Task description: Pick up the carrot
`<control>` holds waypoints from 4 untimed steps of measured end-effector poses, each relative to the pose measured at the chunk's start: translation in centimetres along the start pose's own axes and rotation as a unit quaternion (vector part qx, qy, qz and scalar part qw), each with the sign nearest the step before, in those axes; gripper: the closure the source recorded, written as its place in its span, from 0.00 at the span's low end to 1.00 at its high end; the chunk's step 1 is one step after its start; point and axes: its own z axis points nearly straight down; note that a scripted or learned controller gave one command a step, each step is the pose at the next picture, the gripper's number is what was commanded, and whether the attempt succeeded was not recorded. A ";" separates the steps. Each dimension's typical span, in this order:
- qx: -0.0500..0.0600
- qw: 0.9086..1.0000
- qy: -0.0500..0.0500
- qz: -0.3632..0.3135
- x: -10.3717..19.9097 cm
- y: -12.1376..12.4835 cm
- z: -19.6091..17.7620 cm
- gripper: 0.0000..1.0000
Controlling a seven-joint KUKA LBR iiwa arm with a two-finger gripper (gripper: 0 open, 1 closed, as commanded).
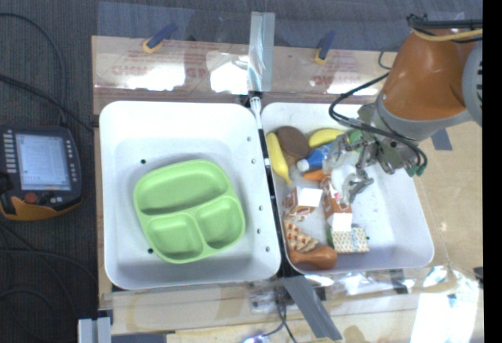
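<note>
We note gripper (pixel 349 176) low over right bin (pixel 408 243), its grip state we cannot tell, carrot (pixel 314 174) a small orange piece just left of it, beside banana (pixel 276 157), green tray (pixel 188 209) in left bin (pixel 125 129).

Two white bins are sitting side by side: the left bin (pixel 118 200) is holding a green divided plate (pixel 190 209), while the gripper (pixel 354 169) is hanging over the right bin (pixel 408 231), just beside a small orange carrot (pixel 313 174) among crowded toy foods.
</note>
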 end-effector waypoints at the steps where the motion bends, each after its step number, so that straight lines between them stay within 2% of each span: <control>1: 0.001 0.998 -0.005 0.069 -0.8 0.9 8.8 1.00; 2: 0.001 0.993 -0.007 0.116 -5.3 3.0 -13.2 1.00; 3: 0.000 0.993 -0.002 0.116 -5.1 3.1 -12.6 0.00; 4: -0.001 0.985 0.002 0.170 -0.3 3.4 -1.5 0.00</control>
